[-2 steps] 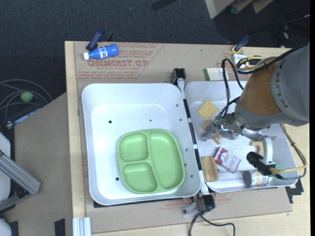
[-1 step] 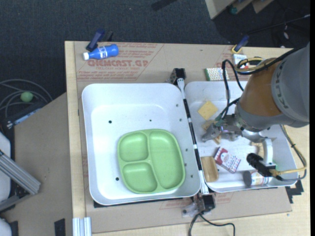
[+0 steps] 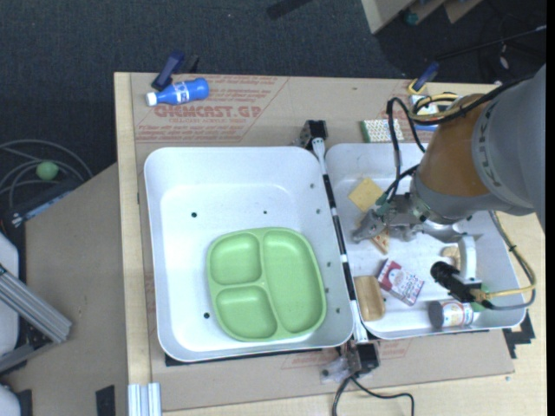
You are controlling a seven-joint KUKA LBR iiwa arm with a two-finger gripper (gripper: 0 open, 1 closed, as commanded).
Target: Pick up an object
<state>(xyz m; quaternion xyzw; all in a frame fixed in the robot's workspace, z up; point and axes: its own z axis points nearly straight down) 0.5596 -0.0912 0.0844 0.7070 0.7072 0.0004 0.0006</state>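
Desk (image 3: 217, 102): pale wood-coloured top with faint red lettering, occupying the centre of the frame. Directly on it: two shallow white bins side by side, left bin (image 3: 173, 180) and right bin (image 3: 347, 159), touching along their inner edges. Blue-and-white bottle (image 3: 179, 92) lying at upper left, near the desk's far edge.

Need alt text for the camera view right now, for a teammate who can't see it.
The grey and orange arm reaches into the right bin, its gripper low among small objects including a yellow block and a red-and-white packet. The left bin holds a green divided plate.
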